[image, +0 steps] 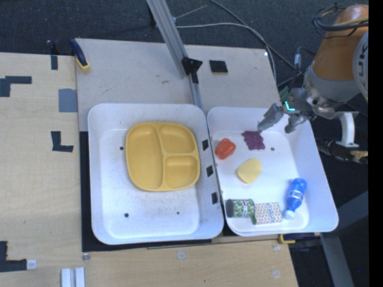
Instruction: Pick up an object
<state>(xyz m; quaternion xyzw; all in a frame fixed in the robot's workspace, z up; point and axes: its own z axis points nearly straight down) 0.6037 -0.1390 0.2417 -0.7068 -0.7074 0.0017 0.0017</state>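
We look down on a pale bench (36,160) with dark tape marks, a grey board behind the bins and black cables trailing across the dark floor beyond it. Two shallow white bins sit side by side: the left bin (108,220) carries a yellow divided tray (162,156), lying flat near its centre. The right bin (320,211) holds the smaller things. Above its far right corner we see the arm (341,46), its orange band uppermost, with the end effector (279,121) hanging over the bin's back edge; its two dark fingers are spread apart and nothing sits between them.

Among the contents, a green and white carton (254,210) lies on its side along the near wall, and a blue bottle (294,197) lies tilted just beside it toward the right. A pale yellow lemon-like piece (249,170) rests in the middle of the bin. An orange-red piece (225,148) sits close to the left wall, and a small purple bunch (254,139), like grapes, lies near it, just below the spread fingers.
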